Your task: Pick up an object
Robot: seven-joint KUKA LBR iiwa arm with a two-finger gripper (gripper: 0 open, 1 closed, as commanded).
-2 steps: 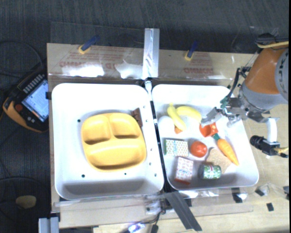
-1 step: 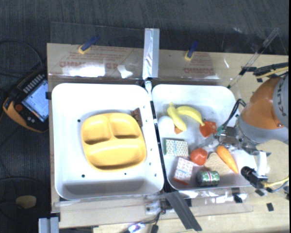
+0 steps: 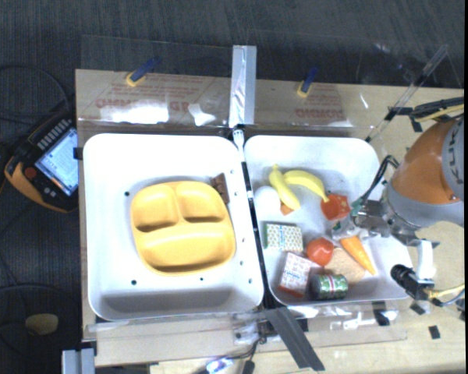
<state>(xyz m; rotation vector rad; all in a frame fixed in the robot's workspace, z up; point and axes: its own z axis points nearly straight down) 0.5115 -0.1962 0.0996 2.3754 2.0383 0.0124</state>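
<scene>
The right bin (image 3: pixel 351 153) holds several toy foods: two yellow bananas (image 3: pixel 296 185), a red pepper (image 3: pixel 335 206), a red tomato (image 3: pixel 320 250), an orange carrot (image 3: pixel 359 254), a green-and-white box (image 3: pixel 282 235), a red-and-white carton (image 3: pixel 295 273) and a dark green can (image 3: pixel 328 287). My gripper (image 3: pixel 360 213) reaches in from the right and hangs low over the bin, just right of the red pepper and above the carrot's thick end. Nothing visibly hangs from it.
The left bin (image 3: pixel 101 209) bears a yellow compartment tray (image 3: pixel 183 224). A small brown item (image 3: pixel 219 183) lies by the tray's upper right corner. A white round thing (image 3: pixel 267 201) sits by the divider. The arm's orange band (image 3: pixel 425 174) stands over the right bin's right wall.
</scene>
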